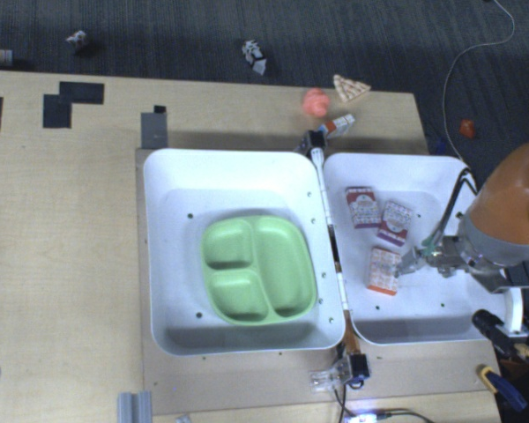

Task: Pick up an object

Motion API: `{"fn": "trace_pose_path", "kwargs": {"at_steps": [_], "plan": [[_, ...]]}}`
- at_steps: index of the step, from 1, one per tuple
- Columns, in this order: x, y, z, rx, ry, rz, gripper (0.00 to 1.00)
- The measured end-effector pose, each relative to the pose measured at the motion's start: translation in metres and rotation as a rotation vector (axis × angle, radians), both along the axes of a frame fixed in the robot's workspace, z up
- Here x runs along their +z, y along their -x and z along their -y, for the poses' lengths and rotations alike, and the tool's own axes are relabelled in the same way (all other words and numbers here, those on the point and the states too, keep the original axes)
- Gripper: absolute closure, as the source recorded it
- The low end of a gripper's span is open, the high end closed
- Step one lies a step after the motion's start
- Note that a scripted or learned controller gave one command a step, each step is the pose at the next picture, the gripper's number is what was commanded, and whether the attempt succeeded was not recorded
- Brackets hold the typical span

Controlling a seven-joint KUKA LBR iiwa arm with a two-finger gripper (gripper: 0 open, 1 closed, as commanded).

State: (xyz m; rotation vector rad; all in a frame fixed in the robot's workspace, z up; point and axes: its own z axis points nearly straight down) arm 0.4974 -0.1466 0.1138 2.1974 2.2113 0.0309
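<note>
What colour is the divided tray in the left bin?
Light green, seen clearly in the camera view: divided tray in the left bin.

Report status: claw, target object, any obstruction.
Claw low in right bin, beside small carton; grip unconfirmed. Two more cartons nearby. Green tray in left bin.

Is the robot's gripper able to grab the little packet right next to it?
Probably yes. The gripper sits just beside the little packet in the right bin, nothing lying between them.

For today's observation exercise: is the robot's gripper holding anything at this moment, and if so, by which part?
It cannot be told. The gripper sits low in the right bin, just beside a small carton, but no object shows between its fingers.
</note>
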Motion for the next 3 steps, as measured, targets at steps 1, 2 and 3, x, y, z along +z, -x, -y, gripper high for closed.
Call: {"fn": "trace_pose_path", "kwargs": {"at_steps": [1, 2, 3], "plan": [[-0.023, 0.005, -0.054, -0.006, 0.003, -0.01, 0.0], [-0.011, 0.002, -0.057, -0.001, -0.003, -0.004, 1.0], [-0.011, 0.002, -0.057, -0.001, -0.003, -0.004, 0.0]]}}
